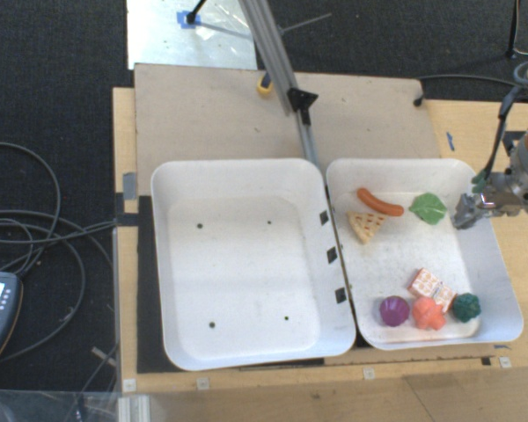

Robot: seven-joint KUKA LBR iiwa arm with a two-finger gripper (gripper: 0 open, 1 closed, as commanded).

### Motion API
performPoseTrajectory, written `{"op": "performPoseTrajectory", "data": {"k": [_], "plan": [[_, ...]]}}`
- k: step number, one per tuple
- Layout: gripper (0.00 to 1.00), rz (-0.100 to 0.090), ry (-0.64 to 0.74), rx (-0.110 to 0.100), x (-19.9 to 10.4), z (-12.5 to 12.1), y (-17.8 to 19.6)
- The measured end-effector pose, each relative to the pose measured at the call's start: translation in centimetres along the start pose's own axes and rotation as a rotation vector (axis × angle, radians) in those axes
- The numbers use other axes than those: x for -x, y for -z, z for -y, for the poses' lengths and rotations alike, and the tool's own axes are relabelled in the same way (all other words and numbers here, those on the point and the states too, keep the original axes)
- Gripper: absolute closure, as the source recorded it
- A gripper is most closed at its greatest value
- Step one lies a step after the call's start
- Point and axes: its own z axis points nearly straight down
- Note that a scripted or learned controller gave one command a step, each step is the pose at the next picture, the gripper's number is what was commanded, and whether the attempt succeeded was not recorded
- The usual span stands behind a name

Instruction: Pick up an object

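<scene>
A pale wooden bench (pixel 246 112) stood on dark carpet (pixel 53 77), with black cables (pixel 35 227) looping across the floor at the left. A bright, reflective floor panel (pixel 185 25) lay beyond the bench's far edge, crossed by a slanting grey pole (pixel 268 38).

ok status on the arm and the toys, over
Gripper over right bin's right rim, holding nothing seen. Green leaf nearest, sausage beyond. Nothing in the way.
</scene>
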Motion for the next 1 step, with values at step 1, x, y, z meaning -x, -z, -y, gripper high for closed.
{"op": "performPoseTrajectory", "data": {"k": [1], "plan": [[1.0,-0.003,0.004,-0.002,-4.82,-0.16,-0.23]]}}
